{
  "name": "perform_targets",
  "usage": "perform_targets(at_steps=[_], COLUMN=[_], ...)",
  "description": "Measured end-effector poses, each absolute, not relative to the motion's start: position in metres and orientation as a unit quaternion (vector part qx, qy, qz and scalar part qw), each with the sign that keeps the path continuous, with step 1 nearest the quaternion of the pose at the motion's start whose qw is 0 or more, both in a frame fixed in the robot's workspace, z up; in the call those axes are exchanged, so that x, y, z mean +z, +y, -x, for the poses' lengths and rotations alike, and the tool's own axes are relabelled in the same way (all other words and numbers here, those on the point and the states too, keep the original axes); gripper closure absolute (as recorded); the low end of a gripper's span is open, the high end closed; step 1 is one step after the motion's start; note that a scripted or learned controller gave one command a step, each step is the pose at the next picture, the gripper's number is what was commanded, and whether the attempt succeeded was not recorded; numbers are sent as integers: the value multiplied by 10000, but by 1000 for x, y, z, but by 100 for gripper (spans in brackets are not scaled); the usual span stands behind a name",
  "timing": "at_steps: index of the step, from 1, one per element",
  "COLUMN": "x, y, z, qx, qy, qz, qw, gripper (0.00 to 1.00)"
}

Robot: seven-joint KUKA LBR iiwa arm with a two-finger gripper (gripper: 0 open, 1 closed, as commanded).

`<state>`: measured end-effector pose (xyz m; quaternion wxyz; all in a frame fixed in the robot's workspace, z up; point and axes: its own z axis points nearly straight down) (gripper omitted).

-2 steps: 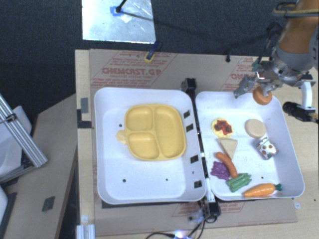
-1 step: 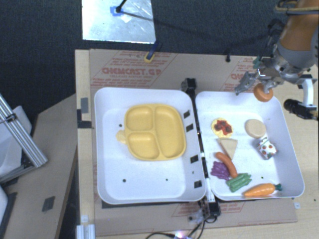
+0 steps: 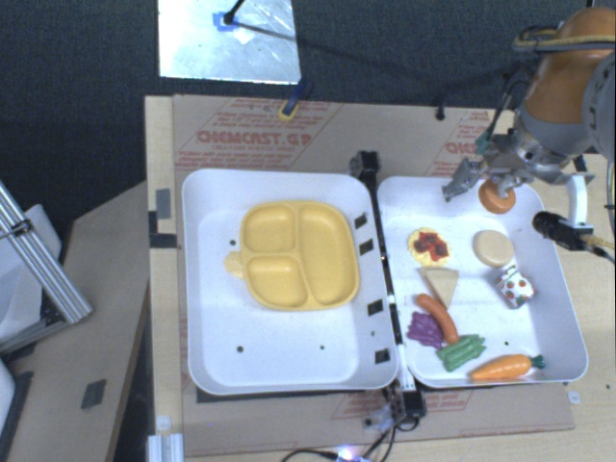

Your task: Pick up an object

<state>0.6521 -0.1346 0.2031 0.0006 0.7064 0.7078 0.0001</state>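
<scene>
Nearest the camera, along the near wall of the right bin [image 3: 563, 340], lie one carrot [image 3: 500, 367] and one green bean pod [image 3: 460, 351], with one purple grape cluster [image 3: 423, 330] and one sausage [image 3: 438, 317] just to their left. Farther in sit one cheese wedge [image 3: 443, 283], one white cup with red spots [image 3: 515, 287], one small pizza [image 3: 429, 246] and one pale round bun [image 3: 493, 248]. That makes eight loose items in this bin, plus one orange round piece [image 3: 499, 198] at its far edge.

The left bin [image 3: 207, 345] holds one yellow divided plate [image 3: 294, 255] with three compartments, none of them holding any item.

At the far right, the gripper [image 3: 481, 176] hangs over the far edge of the right bin, directly at the orange round piece. The piece appears just beneath or between the fingertips, but the jaw state cannot be told from this view, and a grasp cannot be confirmed.

Judged step: the pick attempt on the orange round piece, either at closure or just about to lift. The next move calls for a firm closure centred on the piece, followed by a straight vertical lift clear of the bin wall.
</scene>
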Motion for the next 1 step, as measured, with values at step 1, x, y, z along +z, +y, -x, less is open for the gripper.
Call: perform_targets(at_steps=[1], x=[162], y=[-134], z=[-655], qx=[-2], qy=[7079], qz=[-7063], qw=[0], gripper=[0])
